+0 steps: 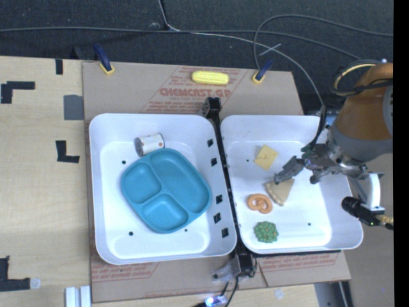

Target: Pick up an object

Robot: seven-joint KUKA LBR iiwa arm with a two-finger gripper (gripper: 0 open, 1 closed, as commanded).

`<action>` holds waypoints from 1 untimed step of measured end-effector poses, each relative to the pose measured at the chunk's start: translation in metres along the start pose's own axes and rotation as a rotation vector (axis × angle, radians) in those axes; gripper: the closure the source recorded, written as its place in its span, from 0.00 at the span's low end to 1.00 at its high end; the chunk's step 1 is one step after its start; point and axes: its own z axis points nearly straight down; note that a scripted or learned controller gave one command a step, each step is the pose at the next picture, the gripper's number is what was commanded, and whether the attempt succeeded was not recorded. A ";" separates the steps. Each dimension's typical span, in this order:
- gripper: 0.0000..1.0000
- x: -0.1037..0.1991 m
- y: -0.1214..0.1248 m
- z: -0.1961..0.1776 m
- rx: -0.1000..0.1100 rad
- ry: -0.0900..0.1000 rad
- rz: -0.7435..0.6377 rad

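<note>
- Here the gripper (285, 171) hangs low over the right bin (319, 235), just above the tan wedge (281, 190), probably lined up for a grab.
- I cannot tell what state it is in or whether it grips anything.
- The pretzel (259, 203) and green piece (266, 231) lie nearby, loose for picking.

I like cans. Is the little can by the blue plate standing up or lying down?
Lying down. The can rests on its side in the left bin, its round end facing left, next to the blue plate.
</note>
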 end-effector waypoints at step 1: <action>0.00 0.000 0.003 -0.006 -0.012 -0.002 -0.003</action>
